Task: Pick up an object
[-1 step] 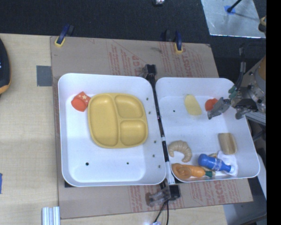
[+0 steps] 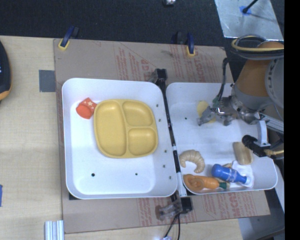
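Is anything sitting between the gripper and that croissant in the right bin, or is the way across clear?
Nothing visible stands between them. The gripper is over the upper part of the right bin, close beside a small yellow piece. The croissant lies lower left of it, with only bare bin floor between.

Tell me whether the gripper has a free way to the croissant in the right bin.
Probably yes. The croissant lies in the open near the right bin's left wall, below the gripper, with bare floor between them. The orange carrot-like toy close below it might crowd a grasp.
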You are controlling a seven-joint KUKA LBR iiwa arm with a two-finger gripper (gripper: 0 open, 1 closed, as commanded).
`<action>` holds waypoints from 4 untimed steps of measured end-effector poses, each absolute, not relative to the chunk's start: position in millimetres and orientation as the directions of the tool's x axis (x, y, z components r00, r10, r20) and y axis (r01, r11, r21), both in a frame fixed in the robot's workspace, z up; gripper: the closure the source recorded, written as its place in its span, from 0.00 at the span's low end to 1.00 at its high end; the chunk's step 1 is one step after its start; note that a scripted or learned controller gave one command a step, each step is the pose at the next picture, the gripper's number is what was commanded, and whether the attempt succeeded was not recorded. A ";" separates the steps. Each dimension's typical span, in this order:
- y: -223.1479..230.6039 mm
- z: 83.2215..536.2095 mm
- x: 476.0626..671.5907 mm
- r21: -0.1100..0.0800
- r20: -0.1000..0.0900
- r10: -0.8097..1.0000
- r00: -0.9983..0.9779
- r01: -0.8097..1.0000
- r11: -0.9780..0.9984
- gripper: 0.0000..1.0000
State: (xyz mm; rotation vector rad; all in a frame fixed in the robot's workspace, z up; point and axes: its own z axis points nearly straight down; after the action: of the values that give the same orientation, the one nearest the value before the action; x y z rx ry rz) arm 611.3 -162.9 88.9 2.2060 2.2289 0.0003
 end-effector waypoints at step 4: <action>-212.3 91.4 561.1 -0.012 0.002 1.000 -0.001 1.000 0.001 0.00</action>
State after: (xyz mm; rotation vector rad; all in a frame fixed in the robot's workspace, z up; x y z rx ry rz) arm 561.1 -212.3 91.4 2.2272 2.2294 -0.0104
